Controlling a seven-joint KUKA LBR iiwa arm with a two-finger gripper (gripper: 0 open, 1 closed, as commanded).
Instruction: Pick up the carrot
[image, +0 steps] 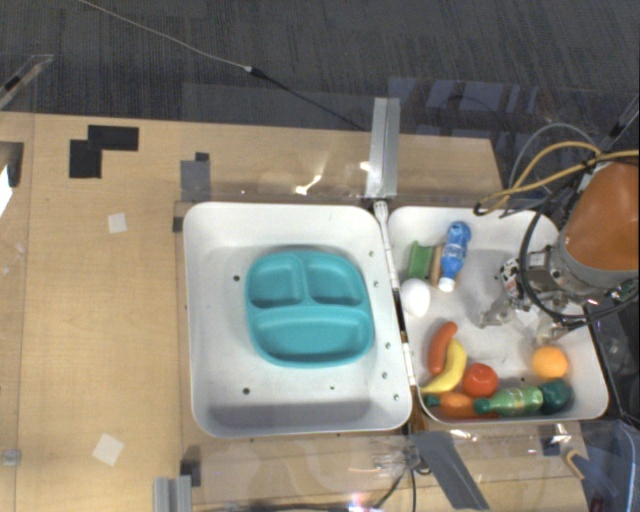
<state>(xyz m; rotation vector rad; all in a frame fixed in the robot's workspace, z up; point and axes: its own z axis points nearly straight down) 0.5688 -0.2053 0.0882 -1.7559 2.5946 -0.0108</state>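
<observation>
The pincer (497, 312) hangs over bare floor in the middle of the right bin (597, 372); how far it is open cannot be told. The carrot (441, 346) lies just left of it and lower, touching a banana (449, 370). The arm (603, 222) reaches in from the right.

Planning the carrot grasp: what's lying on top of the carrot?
The carrot has its lower end covered by the banana, which lies across it; how far it reaches under there can't be seen. Its upper part is bare, with the egg just above, apart.
</observation>
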